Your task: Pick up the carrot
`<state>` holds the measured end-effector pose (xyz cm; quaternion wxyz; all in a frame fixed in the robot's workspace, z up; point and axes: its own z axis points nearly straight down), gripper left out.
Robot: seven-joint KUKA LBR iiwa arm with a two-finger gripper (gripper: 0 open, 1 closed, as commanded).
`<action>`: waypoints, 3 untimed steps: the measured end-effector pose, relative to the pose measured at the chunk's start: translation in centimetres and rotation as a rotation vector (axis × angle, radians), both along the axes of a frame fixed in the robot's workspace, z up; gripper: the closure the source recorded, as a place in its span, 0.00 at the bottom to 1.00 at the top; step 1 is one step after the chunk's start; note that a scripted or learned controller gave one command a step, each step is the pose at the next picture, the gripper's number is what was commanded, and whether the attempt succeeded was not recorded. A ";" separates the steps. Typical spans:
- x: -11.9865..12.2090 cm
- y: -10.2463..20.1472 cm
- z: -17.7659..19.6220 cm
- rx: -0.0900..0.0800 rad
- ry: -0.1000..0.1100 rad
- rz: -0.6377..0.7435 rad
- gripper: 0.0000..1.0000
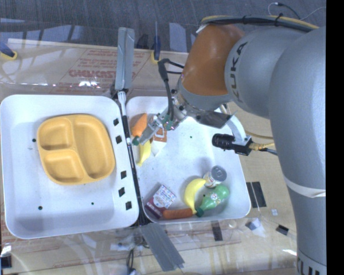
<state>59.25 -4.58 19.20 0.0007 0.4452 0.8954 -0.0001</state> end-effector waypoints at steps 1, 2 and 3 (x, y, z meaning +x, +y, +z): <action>-1.4 6.0 -0.1 0.001 0.006 -0.068 0.00; -1.4 -0.2 1.7 0.000 0.001 0.000 0.00; -5.2 4.1 -0.1 0.001 0.004 0.025 0.00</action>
